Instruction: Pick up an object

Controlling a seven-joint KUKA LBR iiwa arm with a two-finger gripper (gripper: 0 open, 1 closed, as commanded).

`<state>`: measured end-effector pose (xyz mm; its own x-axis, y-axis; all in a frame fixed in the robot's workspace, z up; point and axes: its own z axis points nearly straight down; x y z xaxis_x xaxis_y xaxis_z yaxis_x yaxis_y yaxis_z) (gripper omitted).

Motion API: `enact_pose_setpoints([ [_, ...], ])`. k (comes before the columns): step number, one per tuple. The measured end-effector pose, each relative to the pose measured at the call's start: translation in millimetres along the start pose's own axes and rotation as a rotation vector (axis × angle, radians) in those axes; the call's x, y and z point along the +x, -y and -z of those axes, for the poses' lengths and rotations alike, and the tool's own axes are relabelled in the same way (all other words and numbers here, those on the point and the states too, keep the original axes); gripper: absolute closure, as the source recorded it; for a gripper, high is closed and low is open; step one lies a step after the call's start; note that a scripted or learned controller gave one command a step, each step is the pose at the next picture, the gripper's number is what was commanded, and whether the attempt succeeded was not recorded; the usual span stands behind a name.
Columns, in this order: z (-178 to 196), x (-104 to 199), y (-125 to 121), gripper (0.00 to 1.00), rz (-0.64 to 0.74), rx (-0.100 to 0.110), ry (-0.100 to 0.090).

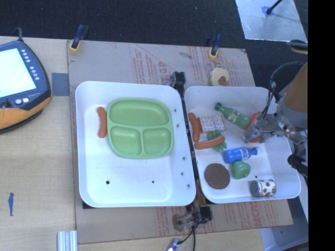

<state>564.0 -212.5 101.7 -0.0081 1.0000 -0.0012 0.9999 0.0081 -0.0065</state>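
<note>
green tray (140,127), blue bottle (238,154), brown disc (216,175)

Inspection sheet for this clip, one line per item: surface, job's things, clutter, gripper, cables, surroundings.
Surface: wooden bench under cardboard sheet, clamped at the far edge.
Job's things: right bin holds green bottle, blue bottle, brown disc, can, sausages; left bin holds green divided tray and one sausage.
Clutter: pastry-like item outside the bins.
Gripper: gripper over right bin's right part; finger state unclear.
Cables: black cable beside arm.
Surroundings: teach pendant at left.

Arm (296,95) cropped at right edge
</note>
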Motion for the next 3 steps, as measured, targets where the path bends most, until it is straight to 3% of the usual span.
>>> enact_pose_setpoints([
  [1,-10,77,-17,1.00,-0.001,-0.001,-0.002],
  [2,-10,76,-17,0.00,-0.002,-0.001,-0.001],
  [3,9,112,-79,0.00,-0.005,-0.003,-0.003],
])
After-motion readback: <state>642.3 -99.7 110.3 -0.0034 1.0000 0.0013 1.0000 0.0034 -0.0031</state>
